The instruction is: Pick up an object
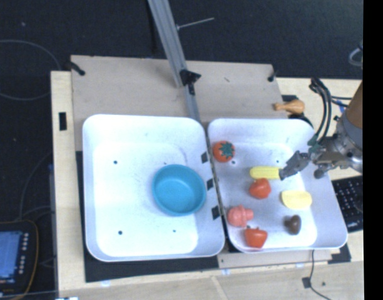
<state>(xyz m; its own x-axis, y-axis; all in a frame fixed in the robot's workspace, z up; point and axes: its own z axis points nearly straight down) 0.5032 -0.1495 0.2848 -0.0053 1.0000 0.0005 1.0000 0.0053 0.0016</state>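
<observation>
Seven items sat in right bin (329,227); gripper (290,166), grip state unclear, hovered at 3 o'clock of yellow block (264,173) — approach step, needed descent

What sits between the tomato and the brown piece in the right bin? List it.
In the camera view, a red piece lies between the tomato and the brown piece, roughly on that diagonal across the right bin.

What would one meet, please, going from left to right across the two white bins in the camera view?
Round blue bowl → red tomato with green top → pink rounded toy → dark brown lump → gripper.
</observation>
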